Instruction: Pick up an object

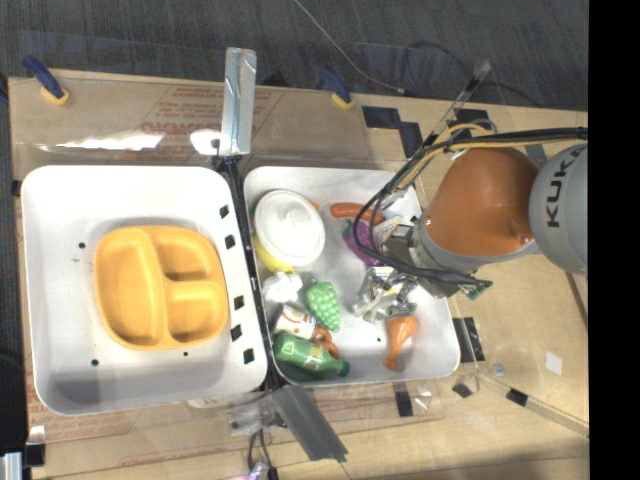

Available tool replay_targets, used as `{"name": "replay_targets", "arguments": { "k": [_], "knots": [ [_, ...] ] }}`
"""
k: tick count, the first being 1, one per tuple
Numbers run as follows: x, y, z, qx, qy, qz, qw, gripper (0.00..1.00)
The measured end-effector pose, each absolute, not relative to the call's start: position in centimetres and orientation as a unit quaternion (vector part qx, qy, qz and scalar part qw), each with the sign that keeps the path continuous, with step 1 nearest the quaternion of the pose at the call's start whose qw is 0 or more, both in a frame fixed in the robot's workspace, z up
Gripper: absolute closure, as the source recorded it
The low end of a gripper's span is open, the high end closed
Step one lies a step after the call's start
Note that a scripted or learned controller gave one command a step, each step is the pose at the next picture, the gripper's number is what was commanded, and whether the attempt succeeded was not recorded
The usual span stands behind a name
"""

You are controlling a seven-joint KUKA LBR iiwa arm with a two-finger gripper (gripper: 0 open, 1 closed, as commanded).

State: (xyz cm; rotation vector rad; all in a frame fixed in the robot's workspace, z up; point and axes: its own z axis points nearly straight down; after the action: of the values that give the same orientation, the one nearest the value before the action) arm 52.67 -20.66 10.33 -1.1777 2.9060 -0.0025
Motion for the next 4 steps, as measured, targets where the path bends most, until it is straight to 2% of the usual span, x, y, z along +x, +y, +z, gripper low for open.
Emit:
{"name": "replay_targets", "arguments": {
  "k": [1, 2, 3, 4],
  "knots": [
    [57.0, -21.1, 23.6, -0.320, 0.948, -0.0048, 0.006, 1.00],
    [62.8, -20.3, 18.0, -0.328, 0.945, 0.0017, 0.000, 1.00],
    [65.7, -21.0, 15.8, -0.260, 0.966, -0.0008, 0.002, 1.00],
    [65.9, -21.1, 27.9, -0.150, 0.989, -0.0028, 0.005, 1.00]
  ]
}}
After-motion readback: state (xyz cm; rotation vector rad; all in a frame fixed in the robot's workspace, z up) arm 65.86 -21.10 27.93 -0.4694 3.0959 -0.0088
